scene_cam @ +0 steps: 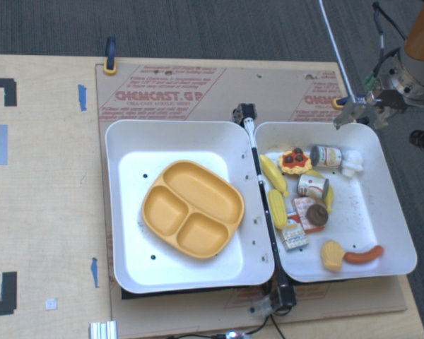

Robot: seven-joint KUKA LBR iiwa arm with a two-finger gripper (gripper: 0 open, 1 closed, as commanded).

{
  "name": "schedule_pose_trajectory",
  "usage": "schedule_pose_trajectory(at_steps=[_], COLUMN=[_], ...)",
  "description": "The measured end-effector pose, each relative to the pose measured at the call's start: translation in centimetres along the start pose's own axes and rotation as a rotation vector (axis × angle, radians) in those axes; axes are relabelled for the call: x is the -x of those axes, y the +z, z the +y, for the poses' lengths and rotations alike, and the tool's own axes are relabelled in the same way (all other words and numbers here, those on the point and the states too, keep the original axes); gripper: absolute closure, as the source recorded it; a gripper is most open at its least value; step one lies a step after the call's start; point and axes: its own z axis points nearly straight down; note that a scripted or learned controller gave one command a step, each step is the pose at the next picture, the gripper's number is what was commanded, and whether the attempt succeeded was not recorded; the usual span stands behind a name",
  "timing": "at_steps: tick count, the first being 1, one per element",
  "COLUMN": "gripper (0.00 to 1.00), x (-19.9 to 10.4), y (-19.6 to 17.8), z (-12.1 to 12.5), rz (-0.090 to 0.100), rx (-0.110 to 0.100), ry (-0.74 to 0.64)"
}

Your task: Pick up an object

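The right bin [392, 210] holds several small toy foods. Among them are a tin can on its side [326, 156], a second can [312, 186], a red-topped pizza piece [295, 161], a yellow banana [272, 174], a corn cob [277, 209], a brown round piece [318, 215], a yellow lump [331, 255] and an orange sausage [362, 255]. My gripper [358, 116] hangs over the far rim of this bin, above and behind the cans. It is open, with nothing between its fingers.
The left bin [127, 147] holds a yellow three-compartment plate [192, 208]. A black divider clip [246, 113] sits between the bins at the far edge. A thin grey rod [331, 34] slants down toward the gripper. A small printed box [295, 235] lies near the corn cob.
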Motion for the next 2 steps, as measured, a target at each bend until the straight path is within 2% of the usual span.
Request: schedule_pose_trajectory(at_steps=[1,2], gripper=[0.00,0.00], x=[-0.8,-5.9], y=[15.3,15.5], z=[-0.9,-3.2], rz=[-0.001,0.001], rx=[0.002,-0.001], ry=[-0.001,-0.001])
